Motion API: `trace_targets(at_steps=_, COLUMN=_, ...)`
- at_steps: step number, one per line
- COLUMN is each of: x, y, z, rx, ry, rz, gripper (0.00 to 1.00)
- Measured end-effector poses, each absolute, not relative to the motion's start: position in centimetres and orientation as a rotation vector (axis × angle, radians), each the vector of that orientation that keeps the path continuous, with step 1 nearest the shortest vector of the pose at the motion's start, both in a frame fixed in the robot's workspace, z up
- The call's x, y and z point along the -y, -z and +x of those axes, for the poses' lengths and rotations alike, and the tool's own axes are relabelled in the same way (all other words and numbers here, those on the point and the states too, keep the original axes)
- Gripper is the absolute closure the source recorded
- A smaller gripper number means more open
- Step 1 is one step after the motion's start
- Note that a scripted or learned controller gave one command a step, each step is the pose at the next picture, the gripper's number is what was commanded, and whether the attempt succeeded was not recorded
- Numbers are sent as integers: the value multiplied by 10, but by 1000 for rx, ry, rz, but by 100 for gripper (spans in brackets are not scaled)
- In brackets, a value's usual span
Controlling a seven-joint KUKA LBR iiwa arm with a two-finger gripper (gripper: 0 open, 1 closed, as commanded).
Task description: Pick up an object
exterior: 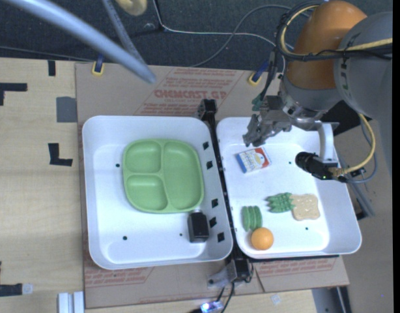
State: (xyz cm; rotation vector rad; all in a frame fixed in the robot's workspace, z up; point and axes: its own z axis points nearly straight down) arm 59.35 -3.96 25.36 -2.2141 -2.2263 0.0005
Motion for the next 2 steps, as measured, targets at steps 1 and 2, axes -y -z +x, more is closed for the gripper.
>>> trace_targets(at_steps=1, x=-22, y=-251, z=593, rx=2228, ry=0, rz=-2212, gripper=100)
trace_targets(at_steps=2, x=-78, y=-228, z=588, rx=2226, ry=-4, rz=-2212, gripper=100)
